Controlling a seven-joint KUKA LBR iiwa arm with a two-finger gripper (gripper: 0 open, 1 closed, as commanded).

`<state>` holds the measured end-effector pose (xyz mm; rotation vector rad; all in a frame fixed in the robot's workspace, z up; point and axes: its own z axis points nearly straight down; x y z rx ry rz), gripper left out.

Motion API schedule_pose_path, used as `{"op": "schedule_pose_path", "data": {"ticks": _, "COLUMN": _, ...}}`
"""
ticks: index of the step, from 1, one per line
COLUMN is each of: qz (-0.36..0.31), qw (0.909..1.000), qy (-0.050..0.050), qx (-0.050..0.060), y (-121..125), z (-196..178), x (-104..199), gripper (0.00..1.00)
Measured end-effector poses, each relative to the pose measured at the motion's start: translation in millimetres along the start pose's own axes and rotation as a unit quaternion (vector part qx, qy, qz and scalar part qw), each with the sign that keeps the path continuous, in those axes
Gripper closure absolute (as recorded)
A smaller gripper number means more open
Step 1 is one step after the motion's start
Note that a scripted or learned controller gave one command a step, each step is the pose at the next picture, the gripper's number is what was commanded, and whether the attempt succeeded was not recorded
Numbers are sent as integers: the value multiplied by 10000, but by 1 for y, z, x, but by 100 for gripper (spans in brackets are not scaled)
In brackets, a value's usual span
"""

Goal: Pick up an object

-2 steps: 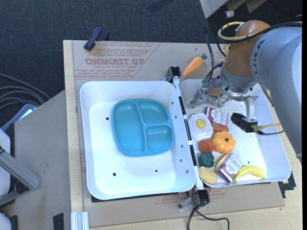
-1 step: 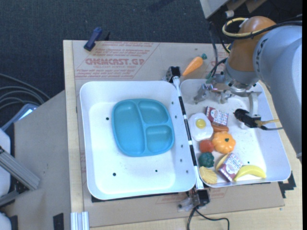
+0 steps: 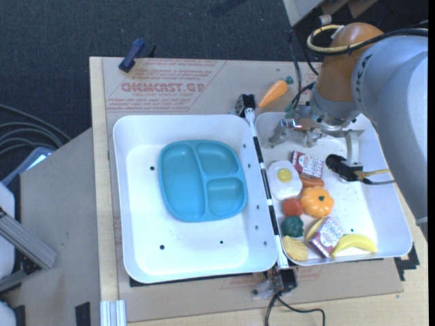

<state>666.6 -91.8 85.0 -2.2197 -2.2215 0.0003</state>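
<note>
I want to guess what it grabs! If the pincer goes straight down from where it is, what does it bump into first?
Probably the bare white floor of the right bin. The pincer hangs over that bin's far corner, and the nearest toy, a fried egg, lies nearer the camera. Depth is hard to judge.

Only readable thing here is the red print on the brown board (image 3: pixel 170 87) lying on the counter behind the bins, and it looks like "CHEMCAST GP" in big letters, though the last bit is kinda fuzzy. There are a few lines of smaller red text above and below it, way too tiny and blurry to make out. The little red-and-white packets (image 3: pixel 307 164) in the right bin have some printing too, but it's unreadable.
</note>
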Motion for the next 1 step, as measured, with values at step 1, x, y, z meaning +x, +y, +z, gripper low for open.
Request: {"op": "schedule_pose_path", "data": {"ticks": 1, "qz": 5, "qw": 10000, "qy": -3, "qx": -3, "y": 0, "z": 0, "x": -6, "gripper": 0}}
